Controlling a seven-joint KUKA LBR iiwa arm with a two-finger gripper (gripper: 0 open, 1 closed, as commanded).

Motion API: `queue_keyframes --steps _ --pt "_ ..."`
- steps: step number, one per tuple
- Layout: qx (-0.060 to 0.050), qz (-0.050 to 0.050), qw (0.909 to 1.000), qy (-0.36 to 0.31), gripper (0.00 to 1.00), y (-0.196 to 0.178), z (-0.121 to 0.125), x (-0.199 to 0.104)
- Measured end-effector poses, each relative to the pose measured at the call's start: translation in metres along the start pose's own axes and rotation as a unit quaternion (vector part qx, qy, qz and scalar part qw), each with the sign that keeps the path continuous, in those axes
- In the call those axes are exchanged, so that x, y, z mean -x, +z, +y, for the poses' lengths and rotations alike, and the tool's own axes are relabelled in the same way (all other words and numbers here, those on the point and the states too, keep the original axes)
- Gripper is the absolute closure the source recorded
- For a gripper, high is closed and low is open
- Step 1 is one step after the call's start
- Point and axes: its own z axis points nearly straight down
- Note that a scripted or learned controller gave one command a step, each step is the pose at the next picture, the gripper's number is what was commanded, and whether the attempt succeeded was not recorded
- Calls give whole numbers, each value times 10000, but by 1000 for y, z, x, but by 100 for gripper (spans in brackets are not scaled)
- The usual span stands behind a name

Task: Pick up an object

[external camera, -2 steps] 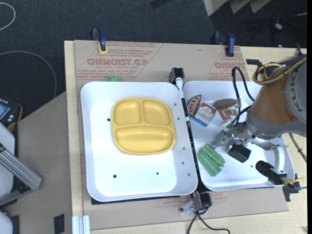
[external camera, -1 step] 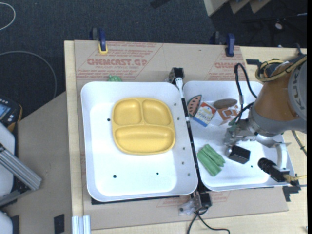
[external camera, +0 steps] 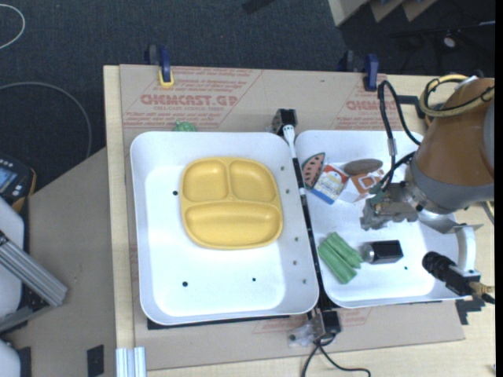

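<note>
Arm seen reaching in over right bin [external camera: 416,285], gripper [external camera: 385,209] poised low above bin floor, near small black block [external camera: 383,251] and green ridged piece [external camera: 339,257]. Gripper state cannot be told; nothing seen held. Snack packet [external camera: 330,183], brown oval object [external camera: 362,166] and watermelon-slice toy [external camera: 313,166] grouped at bin's far side. Yellow divided plate [external camera: 231,203] left in left bin [external camera: 157,234]. Step judged: approach, pick not yet made. Next move calls for descent onto one chosen object, squarely aligned.
</note>
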Motion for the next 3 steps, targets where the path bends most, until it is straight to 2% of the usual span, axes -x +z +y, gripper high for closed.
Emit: queue_keyframes --steps 1,2,3 --pt "-9 6 10000 -18 100 -39 -13 -75" --pt "-25 5 10000 -18 100 -34 -12 -150" --pt "57 -3 10000 26 100 -194 -11 -108"
